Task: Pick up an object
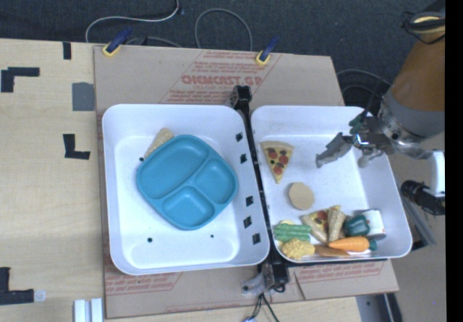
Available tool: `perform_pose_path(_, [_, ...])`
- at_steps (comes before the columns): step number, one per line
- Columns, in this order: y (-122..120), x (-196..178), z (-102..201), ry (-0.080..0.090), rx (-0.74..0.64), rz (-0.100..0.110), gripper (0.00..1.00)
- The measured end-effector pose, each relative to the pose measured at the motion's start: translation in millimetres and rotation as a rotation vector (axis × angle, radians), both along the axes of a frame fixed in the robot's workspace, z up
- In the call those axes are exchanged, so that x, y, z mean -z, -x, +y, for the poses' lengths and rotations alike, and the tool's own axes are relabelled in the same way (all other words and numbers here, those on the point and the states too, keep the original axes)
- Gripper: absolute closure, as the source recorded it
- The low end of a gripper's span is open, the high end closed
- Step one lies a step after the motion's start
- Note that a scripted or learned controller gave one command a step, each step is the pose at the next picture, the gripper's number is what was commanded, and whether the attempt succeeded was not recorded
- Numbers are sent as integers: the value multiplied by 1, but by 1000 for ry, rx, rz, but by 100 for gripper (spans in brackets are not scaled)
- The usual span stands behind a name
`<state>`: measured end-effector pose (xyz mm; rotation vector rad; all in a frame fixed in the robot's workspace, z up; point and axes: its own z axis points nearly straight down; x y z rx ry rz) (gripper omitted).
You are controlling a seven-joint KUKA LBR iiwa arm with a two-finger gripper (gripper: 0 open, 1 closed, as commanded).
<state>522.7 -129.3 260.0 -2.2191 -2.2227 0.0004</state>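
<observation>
Hovering over the right-hand shallow white bin (376,121), the robot's two-finger hand (346,150) has its dark fingers spread wide, one finger (331,150) slanting down-left and the other (367,155) nearer the bin's right wall; nothing sits between them. Above it the grey arm with its orange band (423,78) comes in from the right.

On the bin floor to the hand's left lies a toy pizza slice (277,157), a triangle with red toppings, its crust toward the far wall and its tip and long axis pointing toward the near edge. Just below it, apart from it, rests a round tan toy cookie (300,195). Both lie in open floor, well clear of the walls.

Along the near wall a crowded heap of toy food: green beans (291,229), a yellow corn cob (297,247), an orange carrot (349,244) lying lengthwise along the wall, tan wedge pieces (325,221) and a teal-and-white item (364,224), all touching or overlapping.

A black divider clip strip (249,161) separates this bin from the left-hand white bin (116,168), which holds a blue plastic sectioned plate (188,181) lying over a tan piece (159,141) at its far-left corner. Both bins sit on brown cardboard (210,78) on the light wooden worktop (43,205).
</observation>
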Motion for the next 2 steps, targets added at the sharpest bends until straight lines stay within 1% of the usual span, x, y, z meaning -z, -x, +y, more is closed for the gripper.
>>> perform_pose_path(1, [-26, 140, 29, -2, -1, 12, 0])
perform_pose_path(2, [1, 176, 17, 2, 1, -6, 0])
